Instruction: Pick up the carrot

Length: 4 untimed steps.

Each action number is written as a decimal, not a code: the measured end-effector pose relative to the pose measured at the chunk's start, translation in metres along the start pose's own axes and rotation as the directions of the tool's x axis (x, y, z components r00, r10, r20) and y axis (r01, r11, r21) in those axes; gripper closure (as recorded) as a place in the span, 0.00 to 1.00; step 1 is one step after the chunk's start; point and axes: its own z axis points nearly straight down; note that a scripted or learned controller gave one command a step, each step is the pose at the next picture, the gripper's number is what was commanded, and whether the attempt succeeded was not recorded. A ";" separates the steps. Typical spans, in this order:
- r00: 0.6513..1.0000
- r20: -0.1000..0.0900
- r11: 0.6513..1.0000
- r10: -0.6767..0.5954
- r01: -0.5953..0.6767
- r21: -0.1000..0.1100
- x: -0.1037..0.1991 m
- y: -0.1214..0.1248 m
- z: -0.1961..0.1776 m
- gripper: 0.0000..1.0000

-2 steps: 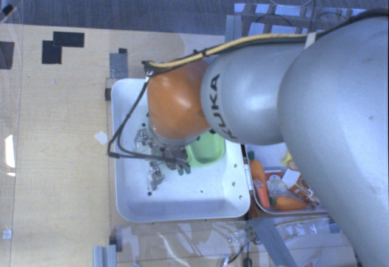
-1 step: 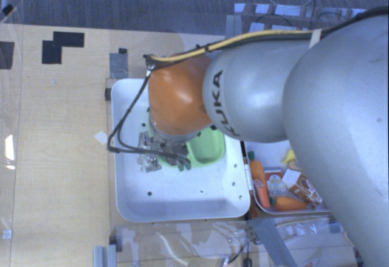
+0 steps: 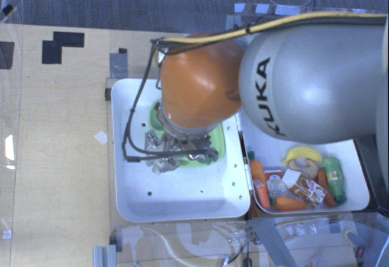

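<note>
Over your left bin (image 3: 130, 196), the tool (image 3: 176, 153) above a green item (image 3: 217, 144), carrot (image 3: 258, 173) in your right bin (image 3: 358, 190)

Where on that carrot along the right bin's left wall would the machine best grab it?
Probably mid-length on the carrot, coming straight down from above. It lies flat and long beside the right bin's left wall, so the pincer should close across its narrow width; the packet crowds its other side.

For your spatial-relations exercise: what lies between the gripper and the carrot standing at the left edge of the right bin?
In the camera view, the gripper sits over the left bin; its right wall and the adjoining bin rims separate it from the carrot.
</note>
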 end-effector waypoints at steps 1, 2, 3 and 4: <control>1.000 0.000 1.000 0.001 -0.001 0.000 0.000 0.000 0.000 0.00; 0.961 0.004 0.961 -0.278 0.278 0.002 -0.004 -0.002 0.140 0.00; 0.991 0.001 0.991 -0.132 0.132 0.001 -0.034 -0.042 0.020 0.00; 0.856 -0.006 0.856 -0.516 0.516 -0.005 0.010 -0.020 0.083 0.00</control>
